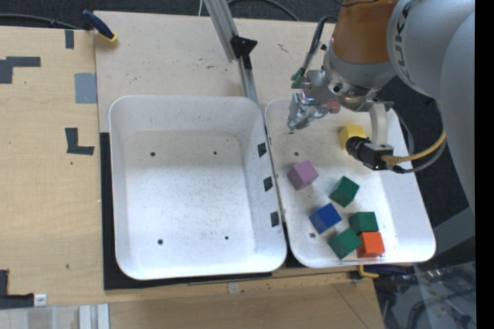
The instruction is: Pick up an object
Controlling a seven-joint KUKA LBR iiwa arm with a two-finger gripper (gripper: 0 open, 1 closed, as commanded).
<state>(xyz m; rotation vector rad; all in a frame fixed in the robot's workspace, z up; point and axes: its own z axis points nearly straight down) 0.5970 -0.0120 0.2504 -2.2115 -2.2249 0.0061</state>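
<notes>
Gripper [299, 117] hanging over the far left part of the right bin [421, 231], near the wall it shares with the left bin [123, 165]. Honestly can't tell what it's doing from this angle, too small and dark. Not carrying anything as far as can be seen, so judging the pick as not done yet.

Everything to grab sitting in the right bin: pink block [302, 174] lying closest, just toward the camera from the gripper. Then a green block [344, 190], a blue block [325, 217], and a tight little cluster of another green block [363, 222], a third green one [345, 242] and an orange block [372, 244], all touching or nearly so. Yellow block [352, 134] sitting off to the right, partly hidden behind a black fitting with a cable.

Looking like the pink one being the easy target, lying apart from the rest. Cluster by the near edge probably proving trickier, with neighbours crowding the sides. Also worth watching: metal pole [224, 18] slanting down to the bin divider right beside the gripper.
</notes>
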